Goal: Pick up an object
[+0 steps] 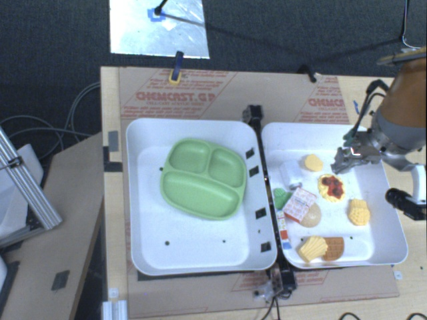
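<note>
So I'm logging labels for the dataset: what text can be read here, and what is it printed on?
"CHEMCAST GP": red print on the brown board under the bins, left side.
Same red print on the board's right side: partly hidden, not readable.
Small red-and-white packet in the right bin: print too small to read.

"CHEMCAST GP" in red on brown board (pixel 175 97) behind bins, repeated at right, partly legible

Left bin (pixel 143 199) held a green tray (pixel 203 179). Right bin (pixel 387 245) held toy foods (pixel 331 188). Gripper (pixel 347 157) hung over its upper right.
</note>
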Robot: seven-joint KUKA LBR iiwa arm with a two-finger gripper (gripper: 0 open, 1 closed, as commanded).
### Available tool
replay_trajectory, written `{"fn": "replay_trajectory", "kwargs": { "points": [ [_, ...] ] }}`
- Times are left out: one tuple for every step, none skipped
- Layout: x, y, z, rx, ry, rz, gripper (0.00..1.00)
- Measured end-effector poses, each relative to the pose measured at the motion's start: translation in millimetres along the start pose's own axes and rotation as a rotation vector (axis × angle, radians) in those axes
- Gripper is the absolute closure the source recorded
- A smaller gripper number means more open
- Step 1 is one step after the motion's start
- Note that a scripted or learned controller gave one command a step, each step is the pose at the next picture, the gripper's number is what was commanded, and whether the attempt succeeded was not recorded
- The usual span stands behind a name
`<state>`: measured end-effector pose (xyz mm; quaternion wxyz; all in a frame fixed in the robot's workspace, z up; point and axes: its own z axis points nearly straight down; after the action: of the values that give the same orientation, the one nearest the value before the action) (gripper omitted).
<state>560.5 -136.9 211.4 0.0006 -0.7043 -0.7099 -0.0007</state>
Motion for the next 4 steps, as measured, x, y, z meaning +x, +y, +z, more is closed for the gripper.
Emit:
{"fn": "replay_trajectory", "kwargs": {
  "points": [
    [53.1, -20.7, -15.5, -0.001, 0.001, -0.002, 1.00],
    [95.9, -44.6, -6.0, 0.002, 0.000, 0.000, 1.00],
    [117.6, -47.1, -21.6, -0.003, -0.001, 0.001, 1.00],
    [117.8, -43.0, -20.4, -0.003, -0.002, 0.002, 1.00]
  ]
}}
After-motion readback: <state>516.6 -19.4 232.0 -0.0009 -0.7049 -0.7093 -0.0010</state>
